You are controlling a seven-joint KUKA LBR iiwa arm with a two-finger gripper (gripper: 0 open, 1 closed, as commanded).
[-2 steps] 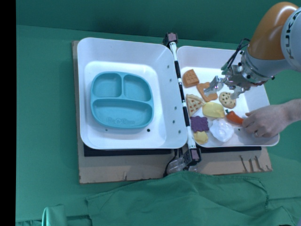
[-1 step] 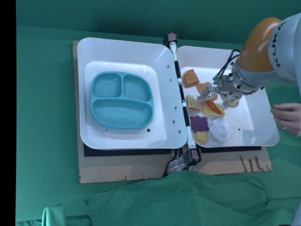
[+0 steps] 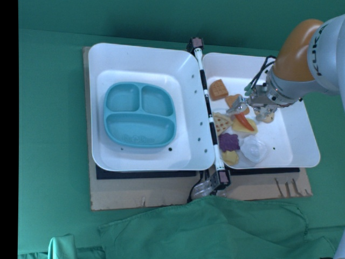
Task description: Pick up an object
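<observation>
Claw (image 3: 241,108) hovers at the right bin's (image 3: 302,139) centre, grip unreadable from here; I'd drop straight onto the carrot (image 3: 244,122) at six o'clock, avoiding its neighbours.

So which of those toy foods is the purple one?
The purple grape-like piece, low in the right bin near the divider. The others are orange, yellow or clear.

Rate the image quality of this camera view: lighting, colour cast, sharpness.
Camera view: strong teal cast overall; even, soft lighting with faint shadows; the white bins look bright without harsh glare; the toy food is slightly soft, and the tool is hard to resolve.
</observation>
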